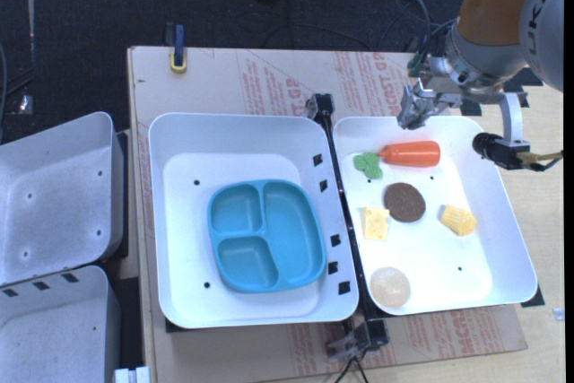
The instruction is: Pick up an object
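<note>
So far nothing is lifted. The pincer (414, 114) hangs over the far rim of the right bin (507, 220), tilted a little, and from this slant I cannot tell how it is set; nothing shows in its grip.

Every candidate lies loose on the floor of that bin. Just below the pincer, on the near side, is the toy carrot (413, 154), orange, lying crosswise with its green leafy top (366, 163) pointing toward the left bin. Further toward the near edge sits a round brown patty (404, 202), with a pale yellow cheese slice (375, 223) to its left and a smaller yellow wedge (458, 220) to its right. Farthest from the pincer, by the near wall, rests a flat cream-coloured disc (390, 286).

Well off to the pincer's left, the left bin (179, 148) holds a blue divided tray (265, 235), which plays no part yet.

By my reading the work is at the approach: a descent, a closing grasp and a lift all remain. The carrot looks the likeliest target, being nearest.
</note>
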`<act>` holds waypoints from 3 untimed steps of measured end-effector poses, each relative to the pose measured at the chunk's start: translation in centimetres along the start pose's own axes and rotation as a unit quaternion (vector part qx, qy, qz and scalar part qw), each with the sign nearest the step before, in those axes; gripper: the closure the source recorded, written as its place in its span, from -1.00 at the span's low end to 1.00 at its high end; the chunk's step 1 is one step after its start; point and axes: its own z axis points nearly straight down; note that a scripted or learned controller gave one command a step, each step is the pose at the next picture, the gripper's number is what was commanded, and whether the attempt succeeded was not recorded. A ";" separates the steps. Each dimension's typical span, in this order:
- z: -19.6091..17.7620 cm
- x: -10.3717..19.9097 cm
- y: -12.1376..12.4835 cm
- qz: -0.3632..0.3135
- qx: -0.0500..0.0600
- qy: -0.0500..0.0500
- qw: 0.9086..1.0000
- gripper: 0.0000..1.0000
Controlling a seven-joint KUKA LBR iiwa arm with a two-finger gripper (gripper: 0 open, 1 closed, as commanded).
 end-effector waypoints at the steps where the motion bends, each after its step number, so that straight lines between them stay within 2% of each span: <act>1: 1.6 5.1 -0.6 -0.002 0.004 0.001 1.000 1.00; 2: 2.7 10.0 -1.5 -0.002 0.004 0.001 1.000 1.00; 3: 1.9 15.1 -1.5 -0.002 0.003 0.001 1.000 1.00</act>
